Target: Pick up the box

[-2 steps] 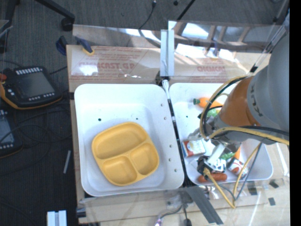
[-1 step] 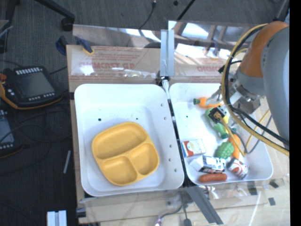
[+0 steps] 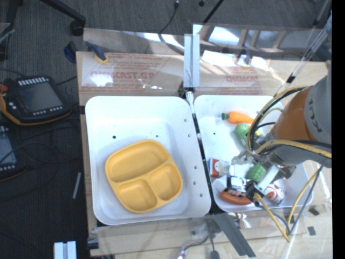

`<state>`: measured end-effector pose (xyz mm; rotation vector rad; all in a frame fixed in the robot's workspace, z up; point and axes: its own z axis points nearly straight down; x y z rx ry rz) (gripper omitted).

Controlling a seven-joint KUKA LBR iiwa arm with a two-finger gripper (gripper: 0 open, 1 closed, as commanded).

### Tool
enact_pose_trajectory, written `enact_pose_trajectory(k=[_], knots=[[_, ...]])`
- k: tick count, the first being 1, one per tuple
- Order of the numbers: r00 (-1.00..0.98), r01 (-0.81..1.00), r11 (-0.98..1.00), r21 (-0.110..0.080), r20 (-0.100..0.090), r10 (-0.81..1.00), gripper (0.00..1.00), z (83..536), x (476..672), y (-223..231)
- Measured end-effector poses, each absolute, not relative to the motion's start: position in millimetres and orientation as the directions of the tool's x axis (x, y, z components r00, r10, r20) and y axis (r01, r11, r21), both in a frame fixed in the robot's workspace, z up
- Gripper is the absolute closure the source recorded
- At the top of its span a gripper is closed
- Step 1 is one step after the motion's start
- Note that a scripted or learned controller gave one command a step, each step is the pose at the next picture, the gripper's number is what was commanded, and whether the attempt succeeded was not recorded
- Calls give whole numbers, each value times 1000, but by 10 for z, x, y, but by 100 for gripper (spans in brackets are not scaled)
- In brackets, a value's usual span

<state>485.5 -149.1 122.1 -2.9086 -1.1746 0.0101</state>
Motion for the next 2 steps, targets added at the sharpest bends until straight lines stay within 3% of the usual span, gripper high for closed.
enact_pose_trajectory(k=[1, 2], knots=[[906, 423, -906, 7, 2, 423, 0, 913, 5554, -1398], [923, 384, -923, 17, 17, 384, 0, 926, 4900, -1005]])
